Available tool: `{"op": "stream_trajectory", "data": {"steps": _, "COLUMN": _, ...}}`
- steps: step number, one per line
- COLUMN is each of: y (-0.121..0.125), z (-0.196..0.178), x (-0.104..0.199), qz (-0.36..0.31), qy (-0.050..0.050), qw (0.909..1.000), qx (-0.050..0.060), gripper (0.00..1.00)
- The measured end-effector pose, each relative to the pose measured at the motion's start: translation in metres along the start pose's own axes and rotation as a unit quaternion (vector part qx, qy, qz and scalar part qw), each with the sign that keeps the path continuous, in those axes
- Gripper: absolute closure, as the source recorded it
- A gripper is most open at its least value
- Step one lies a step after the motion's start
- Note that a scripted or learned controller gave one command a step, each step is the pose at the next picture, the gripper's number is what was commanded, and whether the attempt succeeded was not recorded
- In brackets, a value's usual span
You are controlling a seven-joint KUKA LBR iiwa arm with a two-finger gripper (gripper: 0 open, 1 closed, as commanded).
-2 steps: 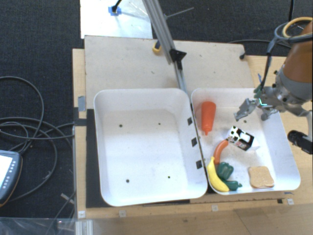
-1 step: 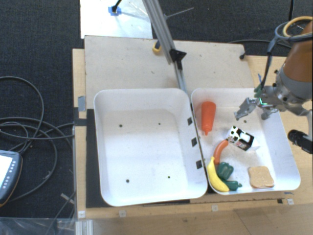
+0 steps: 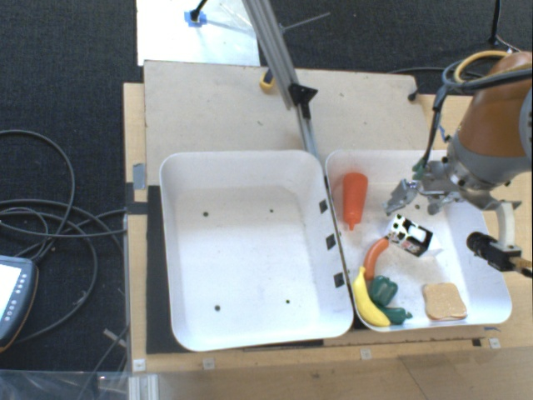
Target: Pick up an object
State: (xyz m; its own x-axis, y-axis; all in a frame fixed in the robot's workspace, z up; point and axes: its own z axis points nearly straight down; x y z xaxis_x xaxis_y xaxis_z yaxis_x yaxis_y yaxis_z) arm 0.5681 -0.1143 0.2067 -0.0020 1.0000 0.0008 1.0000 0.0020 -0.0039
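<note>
Toys lie gathered in the right bin (image 3: 500,307), and we take that bin as our landmark. The left bin (image 3: 250,248) sits just beside it on the tabletop (image 3: 208,98), sharing the middle wall.

In the camera view the arm (image 3: 495,119) reaches in over the right bin's far right corner, and the gripper (image 3: 410,197) hangs above the bin's middle, just beyond a black-and-white box (image 3: 410,237). The jaws appear to stand apart, though the metal parts blur together, and we see nothing clamped between them. We judge this pose to be an approach: the gripper is tilted toward the box, which lies loose on the bin floor.

An orange carrot (image 3: 354,197) lies lengthwise near the bin's left wall, at the far end. Nearer the front, an orange-red piece (image 3: 375,255) curves down to a yellow banana (image 3: 368,298) lying along the left wall, with a green pepper (image 3: 386,292) touching the banana. A slice of bread (image 3: 444,301) lies flat in the front right corner, well apart from the rest.

Any of these would serve the task. We judge the box the likeliest target, since it lies nearest the gripper and has free floor around it, whereas the banana and pepper crowd each other against the wall and would be harder to close on cleanly.
</note>
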Motion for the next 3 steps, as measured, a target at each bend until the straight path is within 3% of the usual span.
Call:
{"op": "stream_trajectory", "data": {"steps": 1, "y": 0.008, "z": 0.059, "x": 0.003, "qz": 0.000, "qy": 0.000, "qw": 1.0000, "qx": 0.000, "gripper": 0.00}}
{"op": "stream_trajectory", "data": {"steps": 2, "y": 0.013, "z": 0.090, "x": 0.001, "qz": 0.001, "qy": -0.003, "qw": 0.9999, "qx": -0.010, "gripper": 0.00}}
{"op": "stream_trajectory", "data": {"steps": 3, "y": 0.013, "z": 0.081, "x": 0.000, "qz": 0.001, "qy": -0.004, "qw": 0.9999, "qx": -0.012, "gripper": 1.00}}
